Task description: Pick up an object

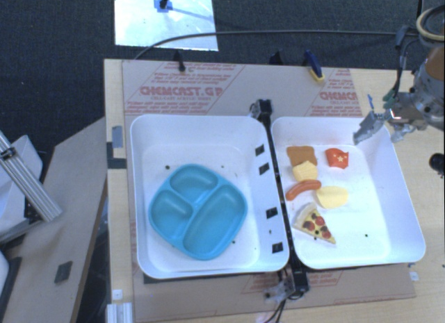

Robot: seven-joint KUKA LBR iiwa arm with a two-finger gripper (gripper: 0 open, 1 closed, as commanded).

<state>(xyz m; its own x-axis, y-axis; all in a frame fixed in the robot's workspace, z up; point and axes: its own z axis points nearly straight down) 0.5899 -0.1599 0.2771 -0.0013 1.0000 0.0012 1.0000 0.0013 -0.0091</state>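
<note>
so nothing is picked yet: the gripper (379,126) hangs over the right bin (396,196) edge, fingers open and holding nothing, toy pizza slice (315,223) untouched.

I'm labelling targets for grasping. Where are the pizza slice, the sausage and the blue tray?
pizza slice (315,223), camera view, middle of its topping.
sausage (303,189), camera view, mid-length.
blue tray (211,223), camera view, floor of its largest compartment.

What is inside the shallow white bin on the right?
The right white bin holds toy food: a brown toast slice, yellow cheese block, red piece, sausage, pale yellow piece and pizza slice. Nothing covers them.
</note>
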